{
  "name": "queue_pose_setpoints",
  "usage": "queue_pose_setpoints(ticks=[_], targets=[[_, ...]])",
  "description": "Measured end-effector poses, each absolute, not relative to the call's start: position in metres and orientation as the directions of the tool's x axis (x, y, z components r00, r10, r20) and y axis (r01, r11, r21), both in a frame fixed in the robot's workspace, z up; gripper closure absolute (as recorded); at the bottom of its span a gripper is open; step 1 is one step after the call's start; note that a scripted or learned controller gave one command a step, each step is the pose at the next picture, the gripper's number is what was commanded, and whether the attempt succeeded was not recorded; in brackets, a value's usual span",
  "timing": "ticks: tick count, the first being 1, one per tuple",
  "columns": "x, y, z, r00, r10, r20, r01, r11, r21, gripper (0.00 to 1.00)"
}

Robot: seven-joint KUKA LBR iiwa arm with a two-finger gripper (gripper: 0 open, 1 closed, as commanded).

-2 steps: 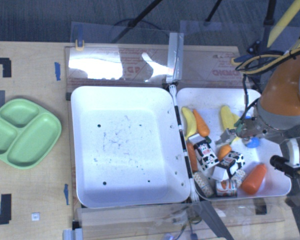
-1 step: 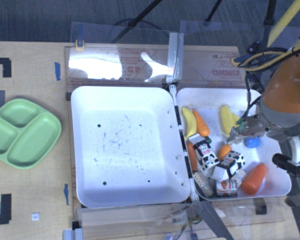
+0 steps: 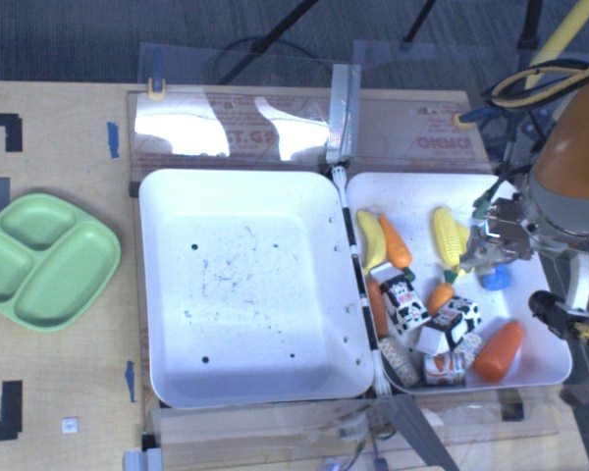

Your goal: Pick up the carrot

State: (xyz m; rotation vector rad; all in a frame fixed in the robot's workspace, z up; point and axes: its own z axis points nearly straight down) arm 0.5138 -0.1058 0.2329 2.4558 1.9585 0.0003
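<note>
Grey arm (image 3: 560, 214), orange band, seemingly metallic wrist

Open left bin, crowded right bin

The left bin (image 3: 240, 273) offers free room throughout; in the right bin (image 3: 545, 366) a banana (image 3: 370, 237) touches the carrot (image 3: 394, 243), with corn (image 3: 446, 235) near.

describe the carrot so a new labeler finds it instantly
Go to the right bin, along its left wall. The carrot is the slim orange taper lying beside the banana. Unlike the fatter orange-red piece at the bin's lower right, it narrows to a point.
</note>
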Motion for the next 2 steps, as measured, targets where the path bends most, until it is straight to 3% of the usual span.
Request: queue_pose_setpoints(ticks=[1,2], targets=[[0.525,-0.058,0.200,0.687,0.727,-0.002,0.727,-0.687,-0.004,1.00],[0.506,-0.098,0.185,0.604,0.797,-0.001,0.797,-0.604,-0.005,1.00]])
